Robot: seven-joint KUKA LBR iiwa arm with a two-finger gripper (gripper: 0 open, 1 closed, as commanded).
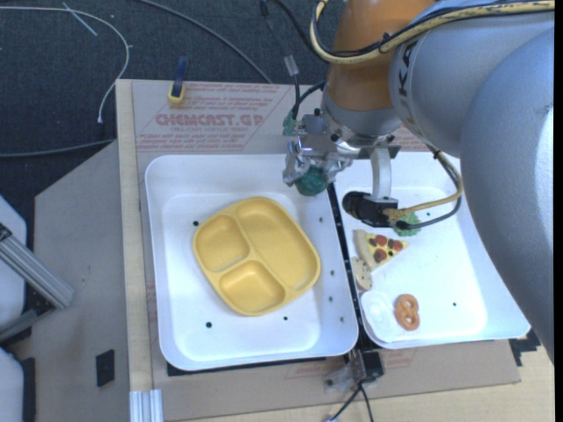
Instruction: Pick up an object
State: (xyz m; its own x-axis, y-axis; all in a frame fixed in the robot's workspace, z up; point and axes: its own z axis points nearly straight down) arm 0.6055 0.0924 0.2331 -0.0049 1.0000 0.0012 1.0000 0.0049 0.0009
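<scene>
My gripper [304, 172] hangs over the far right corner of the left bin [167, 236], close to the wall between the two bins. A small dark teal object [310, 184] sits between its fingertips, and the fingers are shut on it. A yellow divided plate [255, 253] lies in the middle of the left bin, just in front of and left of the gripper. In the right bin [466, 288] lie a toy pizza slice [380, 247] and a small pretzel [406, 310].
A pale beige piece [361, 272] and a white round thing [376, 306] lie near the right bin's left wall. The grey arm covers the right bin's far side. A cardboard sheet [211, 121] with a yellow-and-blue clip [179, 84] lies behind the left bin.
</scene>
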